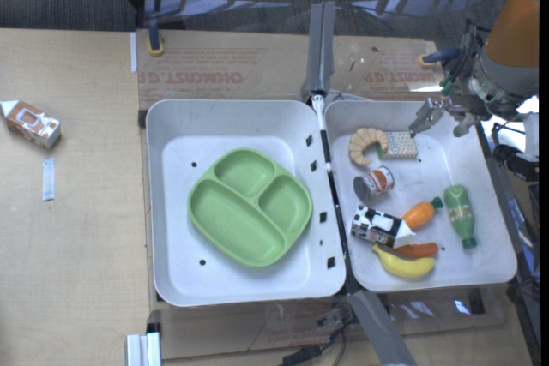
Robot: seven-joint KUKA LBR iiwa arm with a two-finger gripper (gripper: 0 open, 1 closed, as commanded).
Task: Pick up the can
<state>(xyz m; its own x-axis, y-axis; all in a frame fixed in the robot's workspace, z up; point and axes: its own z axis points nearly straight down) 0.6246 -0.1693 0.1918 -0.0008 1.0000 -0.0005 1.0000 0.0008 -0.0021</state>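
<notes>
while gripper [442, 117] hovers — can [377, 182] lies apart

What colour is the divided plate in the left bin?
Light green, seen in the camera view: divided plate.

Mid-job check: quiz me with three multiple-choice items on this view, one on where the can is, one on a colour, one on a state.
1. Where does the can lie?
A. right bin
B. left bin
C. bare bench

2. What colour is the divided plate?
A. red
B. green
C. blue

3. How does the bottle rest?
A. upright
B. lying on its side
C. on the plate

Key: 1 A, it lies in the right bin below the croissant. 2 B, pale green. 3 B, it lies flat by the carrot.
</notes>
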